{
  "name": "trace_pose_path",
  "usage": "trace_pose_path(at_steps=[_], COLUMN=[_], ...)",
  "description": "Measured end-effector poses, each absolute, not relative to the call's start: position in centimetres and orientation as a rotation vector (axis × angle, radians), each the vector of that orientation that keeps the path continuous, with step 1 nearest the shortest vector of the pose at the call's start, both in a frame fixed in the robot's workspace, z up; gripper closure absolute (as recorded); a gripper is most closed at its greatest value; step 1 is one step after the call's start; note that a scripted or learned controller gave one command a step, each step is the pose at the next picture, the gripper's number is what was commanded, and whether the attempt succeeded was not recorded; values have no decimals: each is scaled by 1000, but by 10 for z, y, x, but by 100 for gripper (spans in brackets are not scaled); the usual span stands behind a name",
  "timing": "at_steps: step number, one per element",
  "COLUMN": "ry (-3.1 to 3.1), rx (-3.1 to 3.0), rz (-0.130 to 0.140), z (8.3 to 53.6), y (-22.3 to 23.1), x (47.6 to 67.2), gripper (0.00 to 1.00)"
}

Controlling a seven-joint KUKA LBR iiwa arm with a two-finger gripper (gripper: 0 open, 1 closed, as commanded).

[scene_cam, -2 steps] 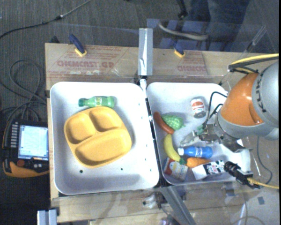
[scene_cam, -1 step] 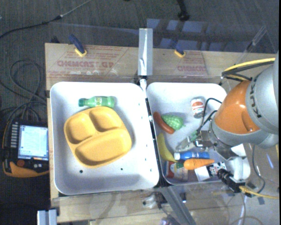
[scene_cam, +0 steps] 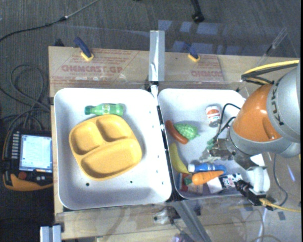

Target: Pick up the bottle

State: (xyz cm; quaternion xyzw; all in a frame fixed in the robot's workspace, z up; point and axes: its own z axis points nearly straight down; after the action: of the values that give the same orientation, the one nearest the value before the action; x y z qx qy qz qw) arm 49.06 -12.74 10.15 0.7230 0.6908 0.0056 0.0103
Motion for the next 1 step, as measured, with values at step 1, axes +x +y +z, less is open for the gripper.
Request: trace_pose_path(at_steps=[1], ry=[2157], rx=[2257], rz=[18], z=[101], y=[-127], x=[491], gripper=[0])
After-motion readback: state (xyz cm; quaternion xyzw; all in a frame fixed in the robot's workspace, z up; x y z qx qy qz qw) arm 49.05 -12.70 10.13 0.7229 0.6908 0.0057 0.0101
